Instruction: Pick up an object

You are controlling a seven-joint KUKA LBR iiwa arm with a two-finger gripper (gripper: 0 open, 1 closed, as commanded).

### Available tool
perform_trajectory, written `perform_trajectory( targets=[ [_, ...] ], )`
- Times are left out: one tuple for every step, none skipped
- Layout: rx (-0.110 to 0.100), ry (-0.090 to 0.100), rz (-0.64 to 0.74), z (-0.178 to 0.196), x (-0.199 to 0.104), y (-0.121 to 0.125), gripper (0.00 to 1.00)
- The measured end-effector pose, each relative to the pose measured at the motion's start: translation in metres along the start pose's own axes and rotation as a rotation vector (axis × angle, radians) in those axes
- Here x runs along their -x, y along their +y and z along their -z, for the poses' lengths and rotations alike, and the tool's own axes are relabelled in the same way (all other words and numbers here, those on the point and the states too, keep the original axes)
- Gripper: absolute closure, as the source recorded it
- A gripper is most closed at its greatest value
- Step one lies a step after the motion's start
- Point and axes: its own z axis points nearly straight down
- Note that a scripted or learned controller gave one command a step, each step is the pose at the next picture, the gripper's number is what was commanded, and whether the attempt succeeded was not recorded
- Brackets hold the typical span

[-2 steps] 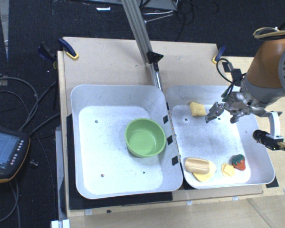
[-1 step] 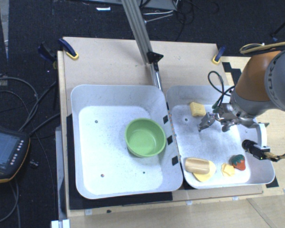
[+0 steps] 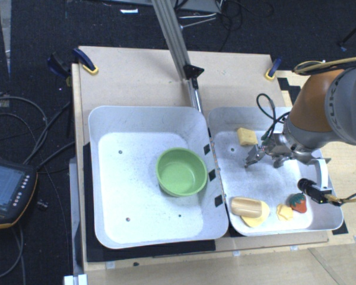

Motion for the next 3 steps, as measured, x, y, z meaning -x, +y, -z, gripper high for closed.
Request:
perform_trajectory(
  targets=[
    [0.002,0.0,0.0,0.011,0.0,0.001,1.0],
    [0.007,-0.001,0.0,0.074,0.001,0.001,1.0],
    [0.006,-0.001,0.0,0.121,0.001,0.002,1.0]
  ],
)
